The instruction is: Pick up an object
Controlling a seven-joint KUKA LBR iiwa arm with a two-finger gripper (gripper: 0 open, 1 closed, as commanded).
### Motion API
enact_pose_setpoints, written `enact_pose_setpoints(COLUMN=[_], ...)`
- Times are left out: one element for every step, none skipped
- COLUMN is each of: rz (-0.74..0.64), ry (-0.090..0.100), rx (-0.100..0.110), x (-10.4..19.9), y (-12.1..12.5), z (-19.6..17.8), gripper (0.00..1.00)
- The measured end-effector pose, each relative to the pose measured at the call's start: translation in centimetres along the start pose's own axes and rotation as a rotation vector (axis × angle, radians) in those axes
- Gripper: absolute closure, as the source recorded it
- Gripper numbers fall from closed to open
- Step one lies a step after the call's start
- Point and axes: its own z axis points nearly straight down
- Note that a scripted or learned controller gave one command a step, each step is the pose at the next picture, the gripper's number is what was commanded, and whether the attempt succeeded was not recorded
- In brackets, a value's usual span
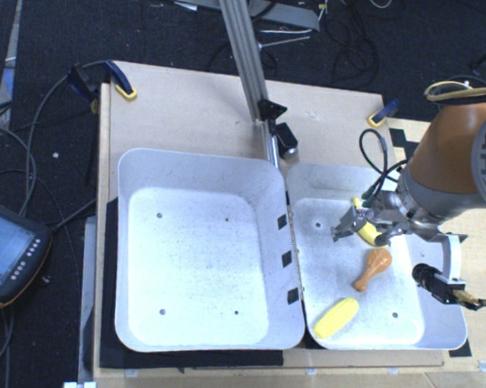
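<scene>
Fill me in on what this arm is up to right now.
The grey and orange arm reaches in from the right, with its gripper low over the right bin. Something small and yellow sits at the gripper, but whether it is gripped is unclear. An orange drumstick-shaped toy and a yellow corn-like piece lie loose in that bin. The left bin sits alongside it.
</scene>
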Motion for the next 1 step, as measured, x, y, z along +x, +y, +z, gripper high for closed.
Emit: enact_pose_setpoints(rz=[0.000], ry=[0.000], rx=[0.000], x=[-0.03], y=[-1.06], z=[5.00], gripper=[0.00])
